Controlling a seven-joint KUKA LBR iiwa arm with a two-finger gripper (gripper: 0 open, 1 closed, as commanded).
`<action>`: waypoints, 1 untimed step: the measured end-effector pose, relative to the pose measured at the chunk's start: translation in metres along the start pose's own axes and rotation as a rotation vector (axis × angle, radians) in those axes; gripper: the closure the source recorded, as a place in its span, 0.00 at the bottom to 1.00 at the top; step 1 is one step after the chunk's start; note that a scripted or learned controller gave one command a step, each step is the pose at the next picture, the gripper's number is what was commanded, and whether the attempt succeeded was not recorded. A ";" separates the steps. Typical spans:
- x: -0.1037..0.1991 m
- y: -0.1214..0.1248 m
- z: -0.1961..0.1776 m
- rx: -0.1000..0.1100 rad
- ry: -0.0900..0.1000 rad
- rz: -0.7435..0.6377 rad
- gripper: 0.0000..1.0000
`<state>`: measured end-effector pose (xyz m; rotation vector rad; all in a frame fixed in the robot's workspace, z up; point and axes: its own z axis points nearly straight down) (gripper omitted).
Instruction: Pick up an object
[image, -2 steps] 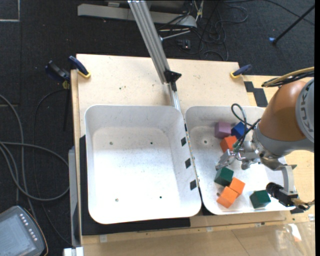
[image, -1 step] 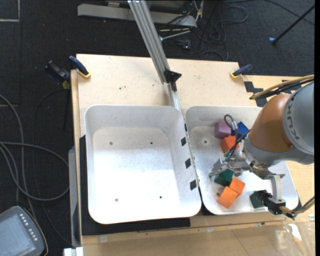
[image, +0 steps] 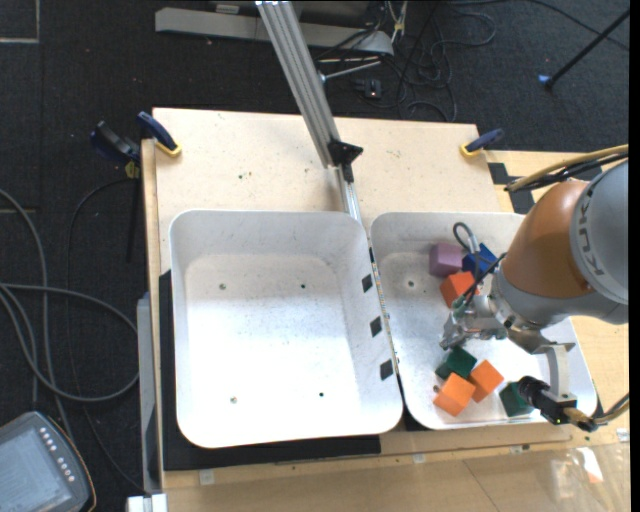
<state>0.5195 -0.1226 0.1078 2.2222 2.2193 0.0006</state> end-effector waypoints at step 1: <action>-0.002 0.007 -0.062 -0.006 -0.002 -0.004 1.00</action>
